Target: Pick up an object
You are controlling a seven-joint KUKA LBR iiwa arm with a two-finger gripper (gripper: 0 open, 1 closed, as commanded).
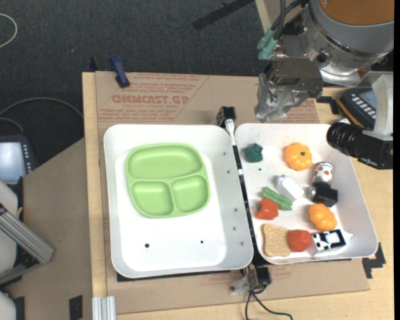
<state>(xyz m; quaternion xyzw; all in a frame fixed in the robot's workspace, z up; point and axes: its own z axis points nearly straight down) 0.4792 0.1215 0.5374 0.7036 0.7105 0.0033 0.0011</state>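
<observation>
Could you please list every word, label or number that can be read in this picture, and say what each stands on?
"CHEMCAST GP": large red print on the brown board under the bins; the last letters are faint.
Smaller red lines above and below that word: too small to read.
More red print on the same board beside the tool: mostly hidden, not readable.

The grey arm (356, 39) bears an orange band (353, 9) and black cables (282, 17).
</observation>
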